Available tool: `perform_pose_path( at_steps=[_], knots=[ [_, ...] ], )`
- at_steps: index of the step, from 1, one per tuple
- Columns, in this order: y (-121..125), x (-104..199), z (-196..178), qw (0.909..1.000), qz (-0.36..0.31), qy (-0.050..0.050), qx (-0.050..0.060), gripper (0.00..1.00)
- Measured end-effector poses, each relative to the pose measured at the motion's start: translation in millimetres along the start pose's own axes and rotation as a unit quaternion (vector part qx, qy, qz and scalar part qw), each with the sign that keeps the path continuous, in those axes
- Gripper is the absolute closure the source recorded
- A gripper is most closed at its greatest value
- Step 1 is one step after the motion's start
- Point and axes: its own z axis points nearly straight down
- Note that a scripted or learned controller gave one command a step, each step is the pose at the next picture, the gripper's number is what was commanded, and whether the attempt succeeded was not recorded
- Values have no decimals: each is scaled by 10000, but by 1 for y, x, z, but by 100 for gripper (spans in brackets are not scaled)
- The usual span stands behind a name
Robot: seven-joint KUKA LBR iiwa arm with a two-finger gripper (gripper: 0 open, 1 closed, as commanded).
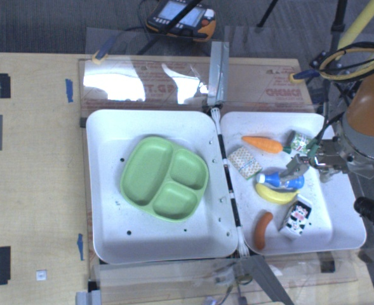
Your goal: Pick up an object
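Note:
The right bin [339, 234] holds several small items. An orange carrot [263, 144] lies at the back, with a patterned packet [244, 162] just left of it. A yellow banana [275, 194] lies in the middle with a blue object [283, 181] resting against its upper side. A brown sausage [261, 229] and a black-and-white carton [296, 218] sit toward the front. A green-and-white packet [299, 143] lies at the back right. My gripper [297, 166] reaches in from the right and hangs just above the blue object's right end.
The left bin [104, 138] holds a green divided plate [164, 178]. A ridge [225, 176] separates the two bins. The arm's orange band [369, 110] and cables stand over the right bin's far right edge.

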Motion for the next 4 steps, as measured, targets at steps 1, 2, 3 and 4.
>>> perform_pose_path(
  at_steps=[1,2,3,4],
  knots=[
    [90,-58,45,9998,-203,-12,-28,0],
    [175,-56,132,9940,-1083,-58,-148,0],
    [169,-16,160,9700,-2430,-56,-90,0],
    [167,-16,153,9702,-2422,-34,-70,100]
  ],
)
